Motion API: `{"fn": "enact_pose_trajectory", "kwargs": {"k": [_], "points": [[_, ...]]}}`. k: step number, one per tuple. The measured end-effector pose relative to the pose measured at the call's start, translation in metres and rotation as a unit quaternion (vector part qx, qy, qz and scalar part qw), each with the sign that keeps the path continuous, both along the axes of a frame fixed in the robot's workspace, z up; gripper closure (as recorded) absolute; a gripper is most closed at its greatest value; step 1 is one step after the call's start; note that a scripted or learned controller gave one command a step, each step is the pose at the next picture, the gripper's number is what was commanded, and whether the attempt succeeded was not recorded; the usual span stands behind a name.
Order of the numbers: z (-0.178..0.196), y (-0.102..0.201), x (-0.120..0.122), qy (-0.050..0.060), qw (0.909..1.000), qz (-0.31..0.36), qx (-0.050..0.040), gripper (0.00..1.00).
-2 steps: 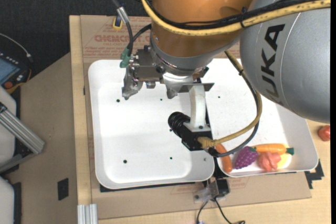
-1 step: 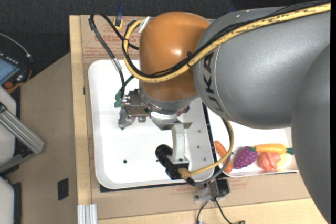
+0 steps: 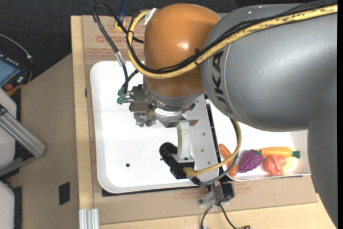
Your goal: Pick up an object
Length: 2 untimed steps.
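Grey arm point(image 3: 268, 61) looms closest, orange band point(image 3: 177, 45) above left bin point(image 3: 107, 126). Gripper point(image 3: 143, 112) low over its white floor; wide or narrow, can't tell. Pickable toys, purple grapes point(image 3: 250, 161) and orange piece point(image 3: 276, 152), lie in right bin point(image 3: 268, 176), well apart from gripper, so reach likely needs re-aiming.

A purple toy grape bunch point(image 3: 250, 161) lies near the front wall of the right bin point(image 3: 284, 175). Just beside it sit a pink-red fruit point(image 3: 273, 165) and an orange carrot point(image 3: 277, 152) with a green tip; another orange piece point(image 3: 224, 151) lies half hidden.
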<state>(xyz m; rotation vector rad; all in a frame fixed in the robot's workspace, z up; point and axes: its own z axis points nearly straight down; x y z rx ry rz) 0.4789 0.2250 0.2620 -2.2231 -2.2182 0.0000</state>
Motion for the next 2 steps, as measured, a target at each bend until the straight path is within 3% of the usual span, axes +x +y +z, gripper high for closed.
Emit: {"fn": "enact_pose_trajectory", "kwargs": {"k": [1,2], "points": [[-0.002,-0.003,0.036,-0.001,1.0,0.0,-0.0002,1.0],[-0.016,0.0,0.05,-0.001,1.0,0.001,-0.0003,1.0]]}}
